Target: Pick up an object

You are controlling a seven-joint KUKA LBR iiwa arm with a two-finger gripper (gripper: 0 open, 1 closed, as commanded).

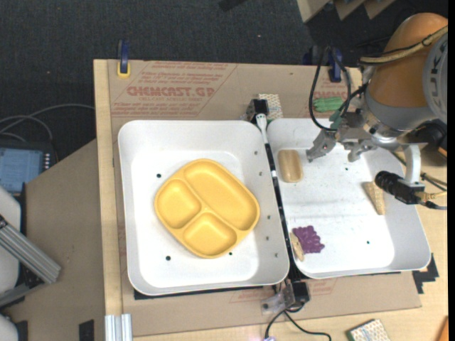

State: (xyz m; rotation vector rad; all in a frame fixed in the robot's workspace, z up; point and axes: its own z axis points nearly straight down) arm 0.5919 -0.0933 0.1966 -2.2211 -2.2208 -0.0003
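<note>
My gripper (336, 150) hovers over the far part of the right bin (405, 260), its two fingers spread open with nothing between them. A tan bread-like piece (289, 165) lies just left of the gripper, against the bin's left wall. A purple bunch of grapes (308, 239) sits near the front left of this bin, with a small tan piece (297, 246) beside it. A tan wedge (375, 197) lies toward the right side, partly under the arm's black fitting.
The left bin (135, 190) holds a yellow three-section plate (205, 207). A black divider strip (273, 183) runs between the bins. The arm's grey and orange body (409, 77) looms over the right bin's far right corner, and cables hang near it.
</note>
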